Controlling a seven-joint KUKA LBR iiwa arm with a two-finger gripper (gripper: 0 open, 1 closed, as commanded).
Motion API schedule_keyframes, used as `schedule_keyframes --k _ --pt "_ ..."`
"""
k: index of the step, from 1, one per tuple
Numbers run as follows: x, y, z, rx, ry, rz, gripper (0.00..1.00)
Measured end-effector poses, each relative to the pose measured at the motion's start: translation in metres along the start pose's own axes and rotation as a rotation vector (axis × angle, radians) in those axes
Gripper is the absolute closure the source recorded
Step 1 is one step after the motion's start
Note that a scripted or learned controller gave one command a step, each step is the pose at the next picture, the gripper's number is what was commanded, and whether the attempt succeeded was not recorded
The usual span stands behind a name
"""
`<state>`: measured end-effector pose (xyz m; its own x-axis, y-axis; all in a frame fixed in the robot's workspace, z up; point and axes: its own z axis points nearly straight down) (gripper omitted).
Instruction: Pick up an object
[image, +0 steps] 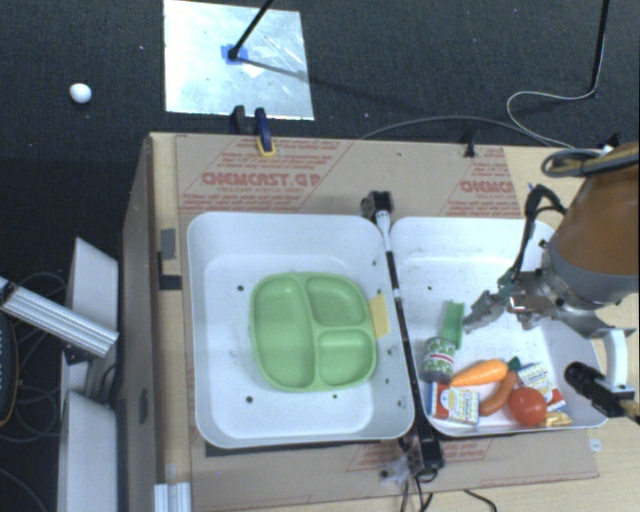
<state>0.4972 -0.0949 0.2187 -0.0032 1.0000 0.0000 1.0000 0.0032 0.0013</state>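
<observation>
So far nothing is picked up. The gripper (487, 306) hangs with nothing in it, and I cannot tell how wide it is. Just left sits a green block (452, 324), below a toy carrot (478, 373).

Carrot (478, 372), tomato (527, 405) and can (438, 357) heaped in right bin (440, 245)

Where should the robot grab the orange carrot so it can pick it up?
Probably around the carrot's thick middle, coming straight down from above. It lies flat and slanted near the front of the right bin, so the jaws should close across its narrow width. A tomato and packets crowd its lower side, making a sideways approach harder.
</observation>
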Motion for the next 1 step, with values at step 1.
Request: schedule_keyframes --k 1 --pt "-0.0122 -0.0044 0.1092 -0.018 -0.006 0.004 0.0"
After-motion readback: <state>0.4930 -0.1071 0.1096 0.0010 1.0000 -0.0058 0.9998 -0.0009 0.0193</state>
